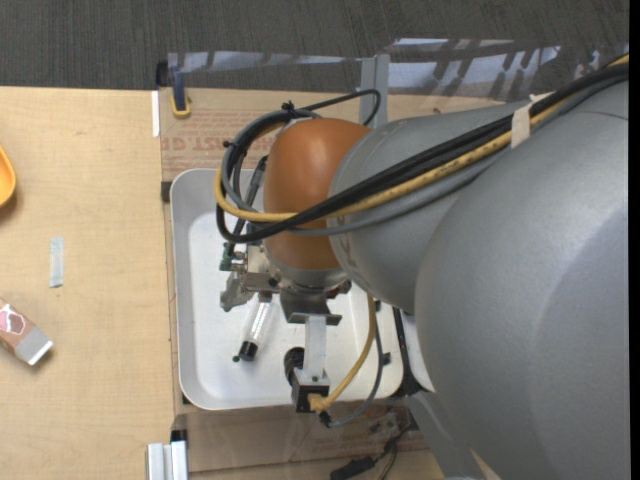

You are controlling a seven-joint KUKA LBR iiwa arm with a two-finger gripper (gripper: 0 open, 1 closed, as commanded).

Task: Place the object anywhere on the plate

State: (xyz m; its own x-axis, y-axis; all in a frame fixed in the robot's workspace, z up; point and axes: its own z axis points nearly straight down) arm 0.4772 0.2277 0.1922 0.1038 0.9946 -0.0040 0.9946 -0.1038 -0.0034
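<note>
A slim white pen-like object (252,332) with a dark tip lies slanted on the floor of the white bin (192,298). My gripper (266,302) hangs low over the bin, directly above the object's upper end, under the orange wrist band (305,193). The arm's bulk hides how the gripper meets the object. An orange curved rim (5,182), perhaps the plate, peeks in at the far left edge of the wooden table.
The grey arm covers the right half of the view and the second bin. On the wooden table (90,168) to the left lie a small grey strip (56,263) and a red-and-white packet (22,334). Black and yellow cables (240,203) loop beside the wrist.
</note>
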